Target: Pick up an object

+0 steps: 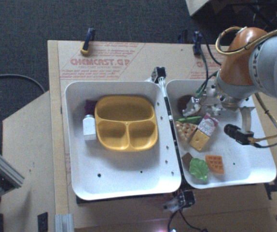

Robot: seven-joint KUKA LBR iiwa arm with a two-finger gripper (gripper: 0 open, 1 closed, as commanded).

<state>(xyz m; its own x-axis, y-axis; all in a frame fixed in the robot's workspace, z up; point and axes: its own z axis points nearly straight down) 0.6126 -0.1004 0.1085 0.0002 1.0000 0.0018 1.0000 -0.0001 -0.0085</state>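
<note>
A: Left bin (76, 178) first. What is logged?

B: A yellow divided plate (126, 122) is seen across the bin's middle. A small white bottle (89, 127) is set touching the plate's left edge, near the bin's left wall. Something dark purple (90, 105) is tucked behind the bottle; it can't be identified.

A: Right bin (254, 170)?

B: A cluster is packed against its left wall. A waffle-like piece (185, 129) is noted by the divider, a yellow cheese wedge (200, 140) just beside it, and a pink-and-white carton (207, 125) touching the wedge's upper end. Toward the front edge, a brown piece (186, 158), a green leafy item (199, 169) and an orange waffle square (214, 164) are grouped. A dark round item (184, 102) is seen at the back left corner.

A: Gripper?

B: The gripper (202, 106) is lowered over the back of that cluster, just above the carton. Finger spread can't be told; it's too cluttered there. Nothing is seen held.

A: Step?

B: The approach or descent is judged to be in hand, with the grasp not yet made. The carton is likely the target, though that is only a guess. For the next move, the fingers would need to be set either side of one item, clear of its neighbours, then closed and lifted straight up. Crowding is the risk.
</note>
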